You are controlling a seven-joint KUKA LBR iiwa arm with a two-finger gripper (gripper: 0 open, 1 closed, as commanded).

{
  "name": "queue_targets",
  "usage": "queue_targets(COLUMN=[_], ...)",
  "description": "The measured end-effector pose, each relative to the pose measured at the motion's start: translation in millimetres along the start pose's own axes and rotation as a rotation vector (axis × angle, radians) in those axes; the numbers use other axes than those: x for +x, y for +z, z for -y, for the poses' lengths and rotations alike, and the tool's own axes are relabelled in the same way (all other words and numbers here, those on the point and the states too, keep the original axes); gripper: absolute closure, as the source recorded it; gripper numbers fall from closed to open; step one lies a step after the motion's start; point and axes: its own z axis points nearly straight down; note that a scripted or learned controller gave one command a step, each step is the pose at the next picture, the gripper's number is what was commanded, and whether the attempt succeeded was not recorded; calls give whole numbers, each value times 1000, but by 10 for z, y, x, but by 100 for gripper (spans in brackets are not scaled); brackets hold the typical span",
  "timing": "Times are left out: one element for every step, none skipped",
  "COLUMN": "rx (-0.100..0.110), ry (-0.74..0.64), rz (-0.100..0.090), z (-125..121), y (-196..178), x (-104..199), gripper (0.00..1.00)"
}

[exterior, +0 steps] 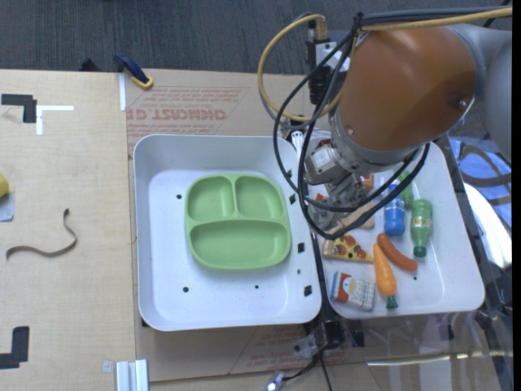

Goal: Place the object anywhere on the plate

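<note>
The gripper (346,195) hung low over the left part of the right bin (453,287), mostly hidden beneath the arm's orange band (407,76); whether it was clenched, released or grasping anything could not be told. Just below it lay a pizza slice (346,249), near the wall the two bins share. Beside that were a sausage (397,255) and a carrot (384,277), with a small carton (353,291) toward the near edge. A blue bottle (394,217) and a green bottle (421,226) stood just right of the gripper. All of these objects sat in the right bin, crowded into its near left half.

The green plate (238,221) lay in the left bin (163,300), its three compartments bare, with white floor open on every side of it. Looped cables (281,96) arched over the shared wall.
</note>
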Motion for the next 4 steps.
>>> queue_targets(rx=[3, -1, 0, 2], ry=[-63, -157, -156, -150], rz=[0, 1, 0, 6], z=[116, 544, 546, 560], y=[-222, 351, 348, 260], x=[-659, -1033, -1028, -1031], gripper=[100, 100, 0, 100])
